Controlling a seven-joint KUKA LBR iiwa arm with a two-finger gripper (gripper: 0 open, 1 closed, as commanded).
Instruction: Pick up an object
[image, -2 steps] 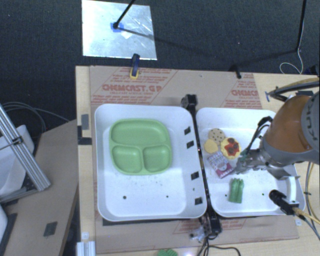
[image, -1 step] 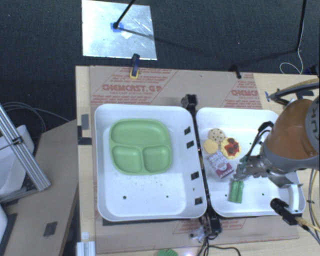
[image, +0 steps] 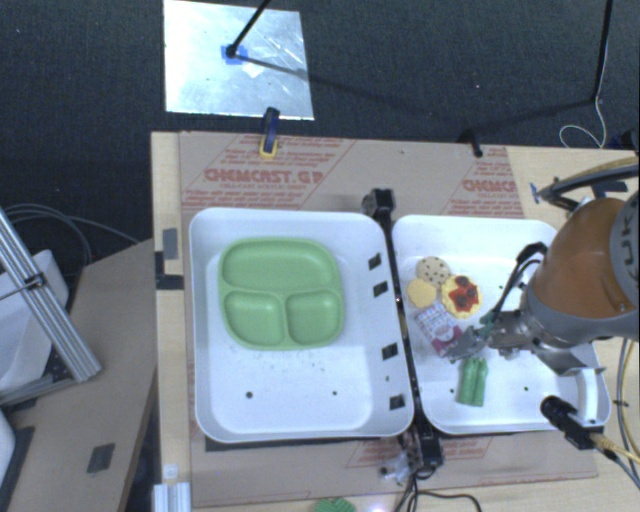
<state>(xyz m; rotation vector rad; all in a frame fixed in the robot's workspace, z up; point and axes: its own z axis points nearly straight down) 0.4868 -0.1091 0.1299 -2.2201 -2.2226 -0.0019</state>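
1. The gripper (image: 466, 345) is low in the right bin (image: 520, 235), coming in from the right.
2. Its tip is at a small wrapped packet (image: 434, 322), just above a green bottle (image: 472, 381).
3. I cannot tell if its fingers are spread or pressed together, and I see nothing held between them.
4. To do this step well, I think it should pick one thing, get a finger on each side, squeeze, then lift straight up.
5. The toys sit close together, so a bump could push them away.
6. The packet is small, with red and white marks.
7. Just far of it are a cookie (image: 433, 268), a yellow piece (image: 422, 293) and a red piece (image: 462, 296).
8. The left bin (image: 215, 400) has a green tray (image: 282, 292).
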